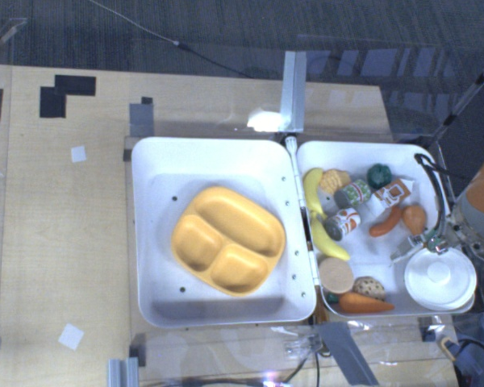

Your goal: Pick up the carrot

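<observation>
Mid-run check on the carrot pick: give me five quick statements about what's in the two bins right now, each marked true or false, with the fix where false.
1. The carrot lies at the near edge of the right bin. True.
2. The yellow divided plate sits in the right bin. False: it is in the left bin.
3. The banana lies along the right bin's left wall. True.
4. The carrot rests on the yellow plate. False: it lies on the bin floor, beside a cookie.
5. A white bowl sits in the left bin. False: it is in the right bin's near right corner.
</observation>
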### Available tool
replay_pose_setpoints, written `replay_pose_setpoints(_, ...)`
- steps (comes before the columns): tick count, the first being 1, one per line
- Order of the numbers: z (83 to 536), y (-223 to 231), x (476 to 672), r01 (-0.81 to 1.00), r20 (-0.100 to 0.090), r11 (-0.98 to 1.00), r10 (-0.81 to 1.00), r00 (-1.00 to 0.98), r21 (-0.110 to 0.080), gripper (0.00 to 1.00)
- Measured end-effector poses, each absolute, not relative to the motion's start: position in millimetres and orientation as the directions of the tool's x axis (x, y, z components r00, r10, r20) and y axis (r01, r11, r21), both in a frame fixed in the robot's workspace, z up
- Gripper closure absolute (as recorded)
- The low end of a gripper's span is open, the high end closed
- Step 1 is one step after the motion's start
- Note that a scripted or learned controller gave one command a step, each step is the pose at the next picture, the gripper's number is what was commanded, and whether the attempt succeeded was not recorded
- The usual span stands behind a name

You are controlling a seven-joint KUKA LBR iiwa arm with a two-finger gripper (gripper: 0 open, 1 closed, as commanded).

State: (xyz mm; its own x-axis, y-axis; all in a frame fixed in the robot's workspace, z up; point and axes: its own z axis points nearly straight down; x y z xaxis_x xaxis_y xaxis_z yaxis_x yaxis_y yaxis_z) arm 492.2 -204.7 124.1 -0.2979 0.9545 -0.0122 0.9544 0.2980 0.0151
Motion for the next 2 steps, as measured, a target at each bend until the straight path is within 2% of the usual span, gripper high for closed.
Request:
replay_pose_setpoints(1, 119, -204, 489.5, 0.949, 0.002, -0.316, 0.949, 0.316, 0.006, 0.00)
replay_pose_setpoints(2, 130, -188, 488.2, 0.815, 0.001, -0.580, 0.815, 0.580, 0.003, 0.00)
